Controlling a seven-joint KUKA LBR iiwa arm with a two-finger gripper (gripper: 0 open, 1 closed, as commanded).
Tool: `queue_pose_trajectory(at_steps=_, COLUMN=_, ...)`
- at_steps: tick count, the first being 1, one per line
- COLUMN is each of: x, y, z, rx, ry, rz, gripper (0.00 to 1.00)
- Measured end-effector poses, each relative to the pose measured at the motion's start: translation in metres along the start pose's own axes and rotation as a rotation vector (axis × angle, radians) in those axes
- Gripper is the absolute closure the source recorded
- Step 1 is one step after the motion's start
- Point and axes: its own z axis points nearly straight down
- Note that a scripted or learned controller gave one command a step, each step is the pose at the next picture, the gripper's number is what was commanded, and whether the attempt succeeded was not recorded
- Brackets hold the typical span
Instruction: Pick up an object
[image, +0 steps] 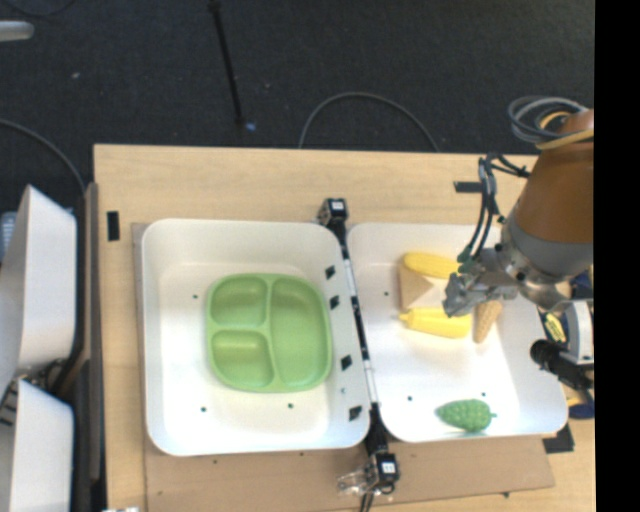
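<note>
Highest toward the camera stands the arm (560, 215), its orange band above the right bin (420, 375); below it the gripper (462, 298) sits low among a cluster of objects; whether it is open or closed I cannot tell, since its dark body hides the tips, and nothing can be seen held in it.

Just under and beside the gripper lies a yellow piece (437, 322); a tan wedge (415, 290) is to its left, a second yellow piece (430, 265) above that, and a tan cone (487, 320) close on the other side; all four seem to rest on the bin floor. Well apart, near the bin's front edge, lies a green lump (465, 415). The left bin (170, 270) bears a green tray (270, 332).

As I judge it, the task is at the reach-and-grasp stage: the gripper is down at the cluster, likely aiming at the lower yellow piece; no object is visibly lifted, so closing, securing and raising are not yet done.
</note>
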Motion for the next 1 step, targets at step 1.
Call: queue_pose_trajectory(at_steps=1, x=0.0478, y=0.0131, z=0.0115, rx=0.004, ry=0.001, rz=0.001, gripper=1.0)
